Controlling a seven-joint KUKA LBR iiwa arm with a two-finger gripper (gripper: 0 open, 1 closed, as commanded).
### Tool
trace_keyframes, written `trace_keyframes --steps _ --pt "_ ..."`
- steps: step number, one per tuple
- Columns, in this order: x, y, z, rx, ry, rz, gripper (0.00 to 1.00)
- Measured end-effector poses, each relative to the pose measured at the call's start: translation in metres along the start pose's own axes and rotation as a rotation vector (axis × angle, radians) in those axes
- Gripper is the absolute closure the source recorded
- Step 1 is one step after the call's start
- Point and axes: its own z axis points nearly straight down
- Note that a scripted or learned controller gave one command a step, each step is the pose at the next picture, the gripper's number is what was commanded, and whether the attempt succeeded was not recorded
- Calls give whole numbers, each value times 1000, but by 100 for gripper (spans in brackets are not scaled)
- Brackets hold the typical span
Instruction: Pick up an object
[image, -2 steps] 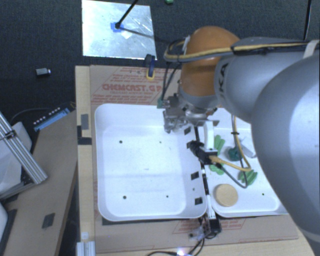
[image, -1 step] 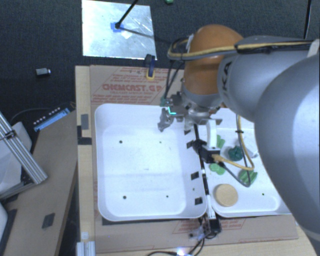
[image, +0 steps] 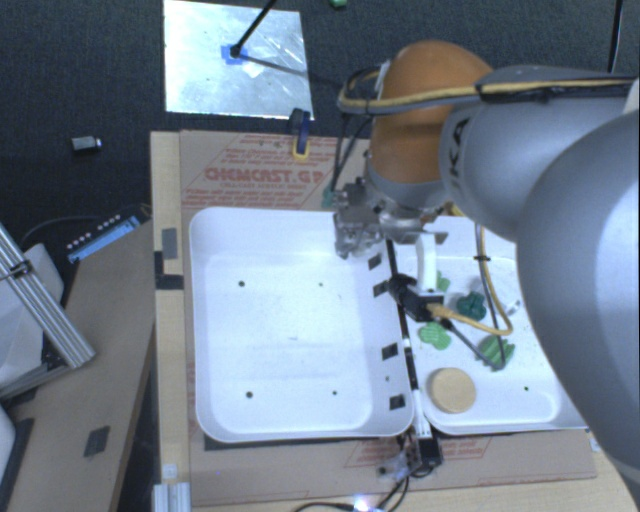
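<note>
My gripper hangs over the far right corner of the left bin, close to the divider between the two bins. No object shows at its tip. In the right bin lie a round tan disc near the front, a small green piece by the divider, a dark green piece behind it, and another green piece to the right. The arm's bulk hides the far and right parts of that bin.
Both bins stand on a cardboard sheet. A blue and yellow clamp sits at its far edge. A metal rail and a foil sheet lie off the bench to the left and back.
</note>
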Motion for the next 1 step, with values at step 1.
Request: trace_keyframes --steps 1 --pt "130 -34 -102 -8 8 -13 100"
